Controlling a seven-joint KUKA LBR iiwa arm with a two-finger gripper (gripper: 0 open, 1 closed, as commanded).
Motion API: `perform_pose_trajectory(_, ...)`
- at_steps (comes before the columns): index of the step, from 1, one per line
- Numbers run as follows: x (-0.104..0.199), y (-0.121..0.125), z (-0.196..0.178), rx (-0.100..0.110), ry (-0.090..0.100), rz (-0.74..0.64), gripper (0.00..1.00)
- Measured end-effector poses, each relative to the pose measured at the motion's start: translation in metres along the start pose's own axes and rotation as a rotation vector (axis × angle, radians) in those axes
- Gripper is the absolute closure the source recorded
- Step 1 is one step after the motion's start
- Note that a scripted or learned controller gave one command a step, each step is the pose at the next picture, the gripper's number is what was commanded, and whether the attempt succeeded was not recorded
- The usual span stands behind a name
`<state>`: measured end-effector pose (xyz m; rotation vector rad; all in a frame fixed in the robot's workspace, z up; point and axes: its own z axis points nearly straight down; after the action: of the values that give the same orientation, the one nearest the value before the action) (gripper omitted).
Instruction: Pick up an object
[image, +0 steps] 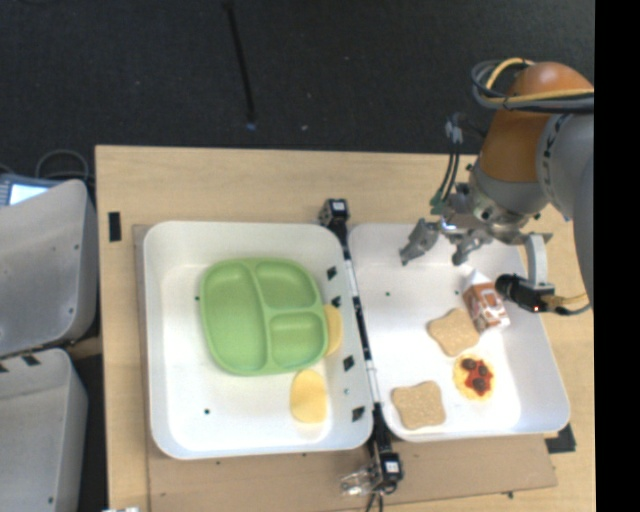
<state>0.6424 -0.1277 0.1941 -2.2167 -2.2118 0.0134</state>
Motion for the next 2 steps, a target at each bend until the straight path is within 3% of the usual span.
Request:
perform_pose_trajectory(1,0.0,0.003,-0.009,-0.015,-0.001,-0.002,0.0)
perform_pose_trajectory(2,0.003,-0.005,0.038,-0.01,-0.003,-0.001,0.0)
